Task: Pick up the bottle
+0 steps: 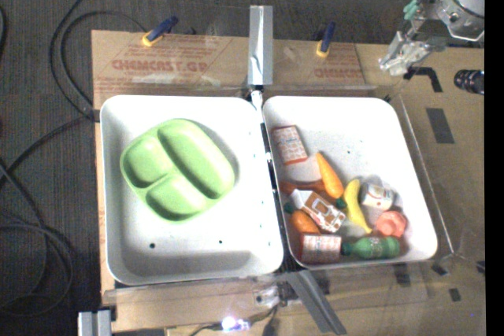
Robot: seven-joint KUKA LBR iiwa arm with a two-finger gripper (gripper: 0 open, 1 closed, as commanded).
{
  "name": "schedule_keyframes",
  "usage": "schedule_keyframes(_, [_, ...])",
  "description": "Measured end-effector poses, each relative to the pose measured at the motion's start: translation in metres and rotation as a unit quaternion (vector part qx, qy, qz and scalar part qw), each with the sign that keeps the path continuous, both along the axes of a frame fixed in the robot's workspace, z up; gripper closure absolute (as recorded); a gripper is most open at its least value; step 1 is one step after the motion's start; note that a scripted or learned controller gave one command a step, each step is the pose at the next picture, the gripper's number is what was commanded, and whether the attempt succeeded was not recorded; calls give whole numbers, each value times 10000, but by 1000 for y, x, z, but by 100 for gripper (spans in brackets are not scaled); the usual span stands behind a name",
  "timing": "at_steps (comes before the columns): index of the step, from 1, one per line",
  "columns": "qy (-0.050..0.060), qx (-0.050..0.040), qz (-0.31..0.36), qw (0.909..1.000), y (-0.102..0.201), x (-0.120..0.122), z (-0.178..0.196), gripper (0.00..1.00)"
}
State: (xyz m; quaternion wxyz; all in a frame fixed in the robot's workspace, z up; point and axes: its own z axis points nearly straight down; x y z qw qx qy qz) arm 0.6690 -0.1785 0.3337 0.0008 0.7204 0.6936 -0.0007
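From above, the gripper (402, 57) hangs over the desk (189, 63) beyond the right bin (409, 149); whether its jaws are apart I cannot tell. The green bottle (372, 248) lies on its side at that bin's near edge, beside a banana (354, 204).

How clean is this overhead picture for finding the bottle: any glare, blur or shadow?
Camera view: even, soft light; the green bottle near the right bin's front edge reads clearly, small; faint sheen on the white bin walls; gripper slightly blurred at upper right; small bright glare spot at bottom edge.
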Motion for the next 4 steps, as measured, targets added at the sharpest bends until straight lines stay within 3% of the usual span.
schedule_keyframes(1, [15, 9, -103, 9999, 85, -6, -35, 100])
schedule_keyframes(2, [15, 5, 122, 9999, 150, -1, -37, 100])
schedule_keyframes(3, [14, 5, 122, 9999, 150, -1, -37, 0])
schedule_keyframes(4, [23, 7, 114, 9999, 165, -67, -85, 0])
